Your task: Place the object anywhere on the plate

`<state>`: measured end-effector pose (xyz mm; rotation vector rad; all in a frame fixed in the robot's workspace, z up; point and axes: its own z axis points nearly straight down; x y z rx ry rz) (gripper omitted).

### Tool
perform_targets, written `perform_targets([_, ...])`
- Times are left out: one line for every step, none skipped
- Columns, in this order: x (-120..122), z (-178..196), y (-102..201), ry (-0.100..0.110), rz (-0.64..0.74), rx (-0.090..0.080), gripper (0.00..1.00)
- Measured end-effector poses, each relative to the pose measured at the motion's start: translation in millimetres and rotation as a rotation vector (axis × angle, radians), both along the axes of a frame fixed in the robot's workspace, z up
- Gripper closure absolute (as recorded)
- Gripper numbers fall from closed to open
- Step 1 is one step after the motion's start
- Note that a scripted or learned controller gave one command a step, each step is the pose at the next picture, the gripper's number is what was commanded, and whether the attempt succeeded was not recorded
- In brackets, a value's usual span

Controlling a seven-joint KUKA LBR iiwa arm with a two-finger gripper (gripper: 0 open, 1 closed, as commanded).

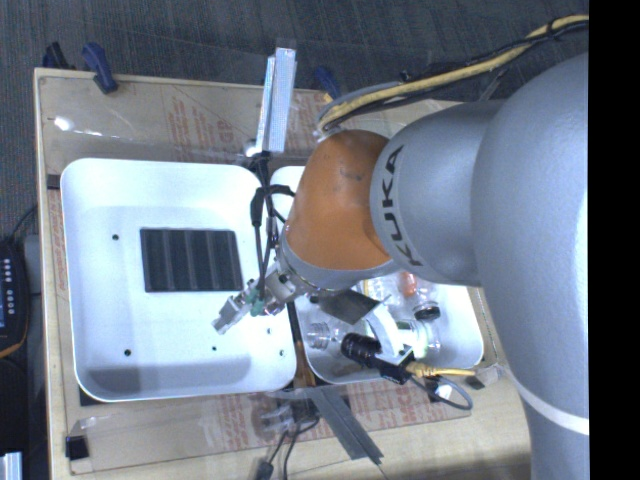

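Observation:
A dark ribbed rectangular plate [190,259] lies flat in the middle of the left white bin [100,358]. My gripper [228,317] reaches in from the right over the wall between the bins. It hangs over the bin's white floor, just off the plate's near right corner. A small teal patch [261,305] shows on the gripper just behind its tip; whether that is a held thing I cannot say. The grey arm with its orange band [340,203] hides most of the right bin [470,353].
Several clear, shiny items, one with an orange spot [406,286], lie in the visible part of the right bin. A ribbed metal bar [277,98] sticks out at the back between the bins. Blue clamps [99,67] grip the bench's far edge.

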<state>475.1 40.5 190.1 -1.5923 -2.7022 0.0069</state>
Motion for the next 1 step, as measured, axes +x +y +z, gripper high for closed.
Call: perform_targets([105.8,0.7,44.6,-0.004,0.101,0.001,0.0])
